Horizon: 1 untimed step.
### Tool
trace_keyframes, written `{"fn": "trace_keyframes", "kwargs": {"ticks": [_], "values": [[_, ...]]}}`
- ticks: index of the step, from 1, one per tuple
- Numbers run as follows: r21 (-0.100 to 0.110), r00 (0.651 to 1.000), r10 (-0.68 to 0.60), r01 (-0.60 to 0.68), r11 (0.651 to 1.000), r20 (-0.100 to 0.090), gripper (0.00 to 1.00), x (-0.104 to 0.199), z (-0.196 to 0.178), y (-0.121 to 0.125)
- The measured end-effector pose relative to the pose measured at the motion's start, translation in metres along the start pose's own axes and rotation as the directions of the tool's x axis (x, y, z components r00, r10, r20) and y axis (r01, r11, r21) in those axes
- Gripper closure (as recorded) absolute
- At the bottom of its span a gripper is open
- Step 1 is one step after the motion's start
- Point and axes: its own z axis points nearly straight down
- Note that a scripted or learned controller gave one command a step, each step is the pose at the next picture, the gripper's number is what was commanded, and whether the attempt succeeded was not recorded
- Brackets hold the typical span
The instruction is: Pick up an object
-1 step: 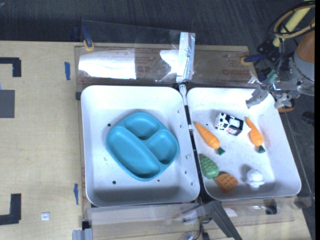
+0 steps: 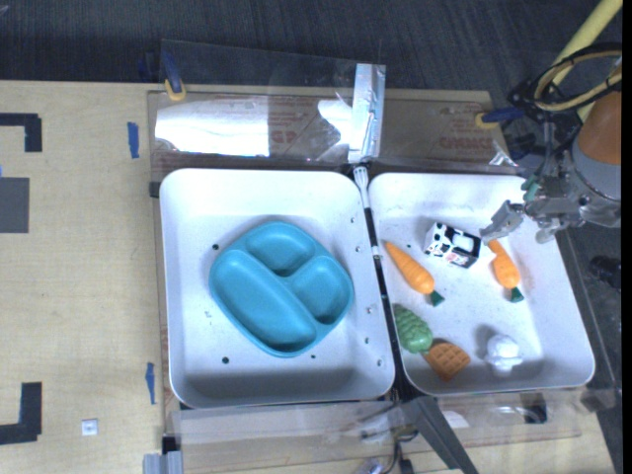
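We saw the gripper reaching in from the right, poised over the far part of the right bin, with its two fingers spread apart and nothing between them. One fingertip pointed left toward the small black-and-white toy; the other sat above the upper end of the right-hand carrot. No object had been lifted.

The candidates for picking all lay in the right bin: the black-and-white toy near the middle far side, the right-hand carrot just beside it, a second carrot further left close to the bin's inner wall, a green leafy piece nearer to us, an orange waffle-like piece touching or almost touching it, and a small white object at the near right. The left bin held a blue divided plate.

We judged the main risk to be the gripper's position between two things. If it descended there, the fingers might straddle empty floor, or one might land on the carrot's end and roll it aside. The toy and carrot were close enough that a finger could nudge one while closing on the other. The carrot's tapered, smooth shape could also let it slip out during the lift.
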Motion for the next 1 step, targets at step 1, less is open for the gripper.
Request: {"fn": "trace_keyframes", "kwargs": {"ticks": [1], "values": [[-0.033, 0.998, -0.055, 0.055, 0.998, 0.005, 0.0, -0.0407, 0.0887, 0.0363]]}}
